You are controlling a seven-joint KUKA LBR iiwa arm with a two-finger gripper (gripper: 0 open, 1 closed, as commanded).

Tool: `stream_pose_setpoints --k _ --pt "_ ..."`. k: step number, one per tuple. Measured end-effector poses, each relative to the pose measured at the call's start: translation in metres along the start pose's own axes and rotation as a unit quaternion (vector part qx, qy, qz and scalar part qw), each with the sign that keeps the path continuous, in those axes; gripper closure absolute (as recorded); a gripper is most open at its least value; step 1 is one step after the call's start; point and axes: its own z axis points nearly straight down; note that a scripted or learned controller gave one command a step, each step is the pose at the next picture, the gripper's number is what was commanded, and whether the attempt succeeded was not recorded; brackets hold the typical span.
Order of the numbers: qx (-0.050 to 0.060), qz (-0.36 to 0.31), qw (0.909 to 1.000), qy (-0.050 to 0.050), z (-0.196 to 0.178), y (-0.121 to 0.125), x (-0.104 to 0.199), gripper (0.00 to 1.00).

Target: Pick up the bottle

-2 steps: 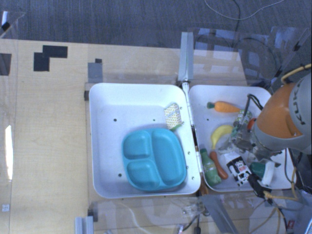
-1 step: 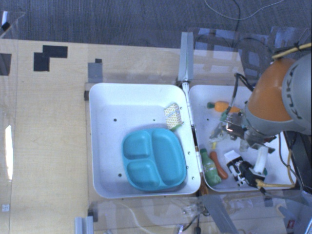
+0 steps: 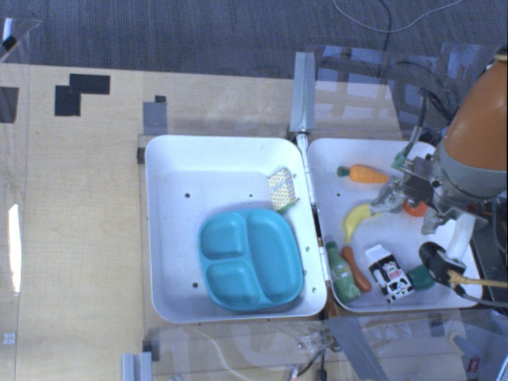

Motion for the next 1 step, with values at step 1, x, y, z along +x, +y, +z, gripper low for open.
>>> stream_pose_setpoints --k 1 --pt "0.002 0.04 0.9992 0.0 0.0726 -0.0235 0.0681 0.0"
